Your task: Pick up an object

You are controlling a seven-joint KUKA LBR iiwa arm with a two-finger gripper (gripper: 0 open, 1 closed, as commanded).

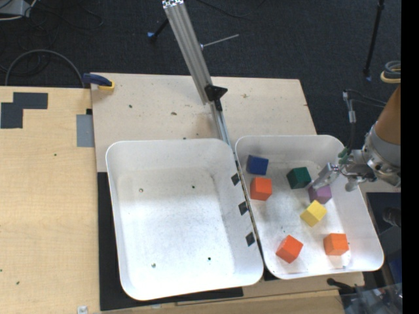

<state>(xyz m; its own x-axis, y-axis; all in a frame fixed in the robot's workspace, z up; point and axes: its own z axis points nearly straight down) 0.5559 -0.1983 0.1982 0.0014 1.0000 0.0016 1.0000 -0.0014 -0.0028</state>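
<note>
While the pale wooden worktop (196,103) is sitting on dark carpet (288,31), I'm seeing the pincer (325,180) gripping a purple cube (320,193).

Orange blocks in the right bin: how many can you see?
3. One orange block sits near the divider below the blue block, one at the front, one front right. None seem hidden.

arm reaches in from the right, gripper (325,178) angled downward.
</note>
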